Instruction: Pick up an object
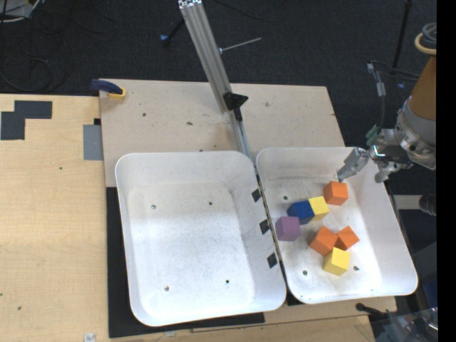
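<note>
I see the gripper (365, 164) at the upper right edge of the right bin (399, 223), metal fingers spread apart, nothing between them. One finger (351, 166) slants down toward the orange cube (335, 192); I can't tell if it touches. Grey wrist and an orange band come in from the right.

Right bin is shallow white plastic with rounded corners and holds all the blocks, matte, foam-like by the look. Orange cube sits highest. Below-left of it a small yellow cube (318, 206) touches a blue block (301, 211). Purple cube (288, 228) lies just beside the bin's left wall. Lower down, two orange cubes (324, 241) and (347, 237) sit pressed together, with a yellow cube (337, 261) touching them from below.

Left bin (142, 191) is the same white plastic, its floor speckled with dark specks.

Ribbed aluminium bar (208, 52) slants from the top down to the gap between bins, black bracket midway. Bench top (171, 116) is pale, scuffed wood.
</note>
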`<state>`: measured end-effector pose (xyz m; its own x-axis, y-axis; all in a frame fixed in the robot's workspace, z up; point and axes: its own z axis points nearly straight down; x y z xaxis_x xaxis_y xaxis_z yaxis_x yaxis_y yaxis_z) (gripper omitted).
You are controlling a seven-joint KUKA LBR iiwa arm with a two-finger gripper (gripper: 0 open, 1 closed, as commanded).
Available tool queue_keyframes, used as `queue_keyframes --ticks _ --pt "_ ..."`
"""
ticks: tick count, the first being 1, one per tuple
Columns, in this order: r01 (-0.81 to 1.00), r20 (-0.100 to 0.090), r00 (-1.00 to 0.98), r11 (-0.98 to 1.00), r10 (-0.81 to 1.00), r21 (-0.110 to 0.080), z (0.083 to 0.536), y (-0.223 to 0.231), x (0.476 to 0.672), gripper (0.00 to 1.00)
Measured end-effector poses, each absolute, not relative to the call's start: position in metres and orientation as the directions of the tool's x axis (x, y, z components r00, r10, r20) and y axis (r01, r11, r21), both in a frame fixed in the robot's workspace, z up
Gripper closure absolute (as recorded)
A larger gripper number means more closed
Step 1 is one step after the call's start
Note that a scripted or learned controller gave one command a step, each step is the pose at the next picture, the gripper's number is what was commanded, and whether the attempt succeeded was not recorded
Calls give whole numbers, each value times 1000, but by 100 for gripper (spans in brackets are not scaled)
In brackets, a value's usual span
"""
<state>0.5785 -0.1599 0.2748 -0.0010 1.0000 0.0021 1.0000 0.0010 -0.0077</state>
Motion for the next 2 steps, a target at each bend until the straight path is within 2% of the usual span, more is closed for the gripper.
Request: queue_keyframes --ticks 1,2 --pt "1000 1 0 0 1000 -3 277 -160 579 0" --pt "1000 1 1 -1 1000 -8 221 -169 583 0"
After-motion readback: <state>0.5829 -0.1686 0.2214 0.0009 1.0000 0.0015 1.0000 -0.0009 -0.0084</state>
